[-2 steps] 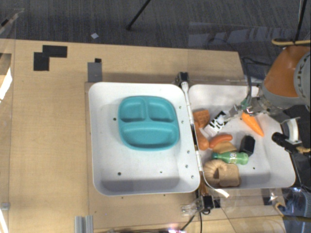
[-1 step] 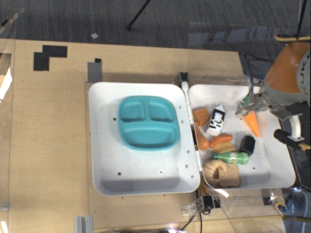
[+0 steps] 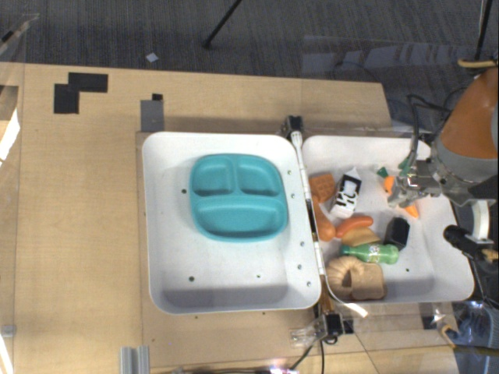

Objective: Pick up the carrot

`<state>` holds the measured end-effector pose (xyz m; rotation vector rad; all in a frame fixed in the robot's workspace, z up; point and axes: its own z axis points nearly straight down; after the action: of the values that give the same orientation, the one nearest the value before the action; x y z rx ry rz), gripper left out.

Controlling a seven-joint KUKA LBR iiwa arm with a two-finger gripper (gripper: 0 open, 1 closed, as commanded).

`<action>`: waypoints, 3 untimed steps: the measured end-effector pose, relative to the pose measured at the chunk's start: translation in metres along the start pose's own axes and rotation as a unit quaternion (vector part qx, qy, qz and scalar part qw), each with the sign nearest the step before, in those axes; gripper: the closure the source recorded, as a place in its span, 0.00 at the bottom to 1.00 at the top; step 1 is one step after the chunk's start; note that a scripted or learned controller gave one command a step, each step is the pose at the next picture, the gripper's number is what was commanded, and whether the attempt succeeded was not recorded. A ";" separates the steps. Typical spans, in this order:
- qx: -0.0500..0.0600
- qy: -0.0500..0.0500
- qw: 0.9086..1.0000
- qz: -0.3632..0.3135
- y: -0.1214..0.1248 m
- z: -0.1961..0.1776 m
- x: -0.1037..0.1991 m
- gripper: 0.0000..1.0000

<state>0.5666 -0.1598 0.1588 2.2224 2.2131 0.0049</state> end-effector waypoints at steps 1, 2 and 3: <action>-0.002 -0.001 0.994 -0.108 -0.025 0.070 -0.027 1.00; -0.003 -0.002 0.994 -0.107 -0.025 0.070 -0.028 0.00; -0.001 0.000 0.999 -0.037 0.031 0.072 -0.025 0.00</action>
<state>0.5976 -0.1847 0.0866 2.1379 2.2927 0.0085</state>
